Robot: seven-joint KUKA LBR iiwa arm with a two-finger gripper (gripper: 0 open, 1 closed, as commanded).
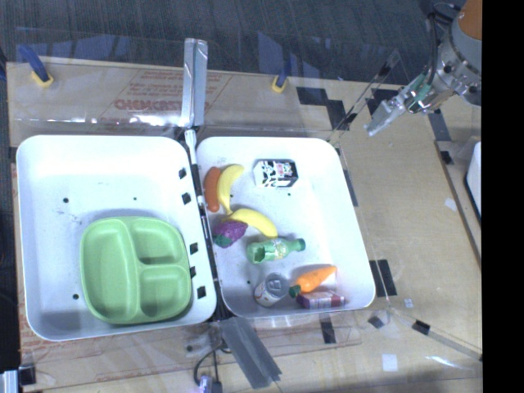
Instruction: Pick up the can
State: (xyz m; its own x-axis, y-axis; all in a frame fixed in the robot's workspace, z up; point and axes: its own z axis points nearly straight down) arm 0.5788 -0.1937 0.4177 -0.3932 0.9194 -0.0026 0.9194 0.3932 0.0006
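**Silver can untouched, tool well away**

Silver and small, the can (271, 288) stands near the front edge of the right bin (348, 219), touching or just beside a carrot (315, 278) and a pinkish bottle (321, 300) lying at the bin's front wall. A green bottle (274, 250) lies just behind it, with two bananas (246, 207), a purple piece (229, 232) and a black-and-white printed carton (276, 173) further back. The left bin (49, 162) carries a green divided tray (135, 268).

Nothing of the pick looks done: the tool (385, 117) hangs over the bare tabletop (409, 219), beyond the right bin's far corner and well apart from the can. Reaching, descending, closing and lifting all remain.

Whether the tool is wide or narrow I cannot tell; it is small and blurred here. The arm is cut off at the frame's edge, and the can's label is too small to read.
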